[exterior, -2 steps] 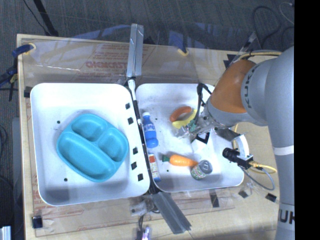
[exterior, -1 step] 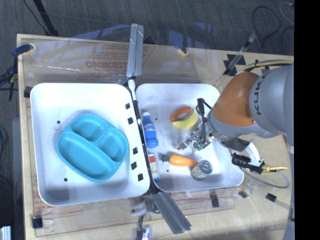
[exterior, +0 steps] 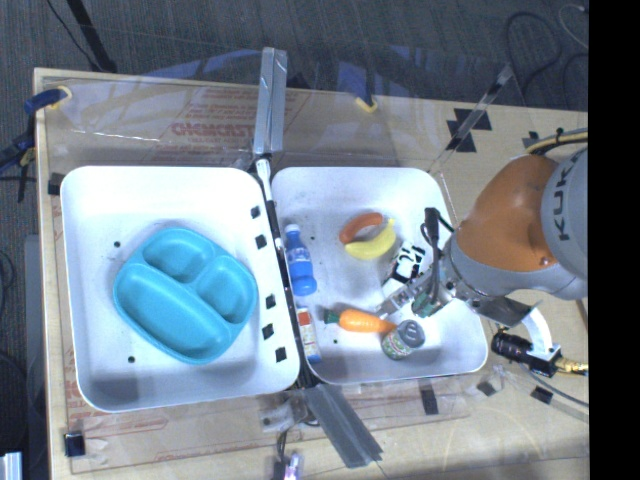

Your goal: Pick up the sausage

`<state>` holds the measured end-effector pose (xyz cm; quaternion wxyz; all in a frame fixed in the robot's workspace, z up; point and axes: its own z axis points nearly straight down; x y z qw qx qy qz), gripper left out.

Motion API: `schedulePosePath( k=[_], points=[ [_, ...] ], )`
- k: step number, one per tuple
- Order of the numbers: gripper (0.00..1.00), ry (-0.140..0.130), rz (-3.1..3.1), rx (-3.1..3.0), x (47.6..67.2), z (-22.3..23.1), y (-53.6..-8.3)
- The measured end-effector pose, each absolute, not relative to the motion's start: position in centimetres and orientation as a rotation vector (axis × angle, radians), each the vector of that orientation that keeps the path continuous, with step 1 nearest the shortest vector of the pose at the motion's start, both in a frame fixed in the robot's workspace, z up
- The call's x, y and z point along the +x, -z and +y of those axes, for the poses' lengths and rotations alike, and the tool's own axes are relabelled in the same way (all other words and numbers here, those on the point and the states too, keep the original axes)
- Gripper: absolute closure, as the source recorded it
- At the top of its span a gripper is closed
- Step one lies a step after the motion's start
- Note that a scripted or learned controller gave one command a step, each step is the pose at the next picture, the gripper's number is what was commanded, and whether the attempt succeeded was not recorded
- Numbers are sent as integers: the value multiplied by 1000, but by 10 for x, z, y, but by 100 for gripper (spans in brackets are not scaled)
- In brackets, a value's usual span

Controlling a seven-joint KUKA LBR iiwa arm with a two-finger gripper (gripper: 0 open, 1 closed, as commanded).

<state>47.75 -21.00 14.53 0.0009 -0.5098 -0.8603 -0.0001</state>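
Reaching in from the right, the arm (exterior: 520, 233) hangs over the right bin (exterior: 320, 193), its orange band above the bin's right wall. The jaws (exterior: 410, 280) sit low inside the bin, right of centre; whether they are open or closed cannot be told, and nothing can be seen between them. The sausage (exterior: 360, 225) lies in the upper middle of this bin, touching a banana (exterior: 372, 245) that curves just below it. Both are apart from the jaws, up and to the left. A carrot (exterior: 365, 320) lies near the front wall, with a can (exterior: 403, 338) just beside its right end and just below the jaws. A blue bottle (exterior: 298, 260) lies along the left wall. The left bin (exterior: 90, 198) holds a blue divided plate (exterior: 185, 293). Both bins rest side by side on the tabletop (exterior: 500, 128).
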Motion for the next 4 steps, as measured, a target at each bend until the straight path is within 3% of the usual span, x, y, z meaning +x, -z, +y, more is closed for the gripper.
schedulePosePath(
  k=[1, 2, 3, 4],
  points=[
    [100, 1, -2952, -1071, 494, -188, -113],
    [100, -1, -2974, -1025, 513, -195, -93],
    [100, 0, -3076, -651, 488, -210, -94],
    [100, 0, -3083, -622, 536, -141, -173]
  ],
)
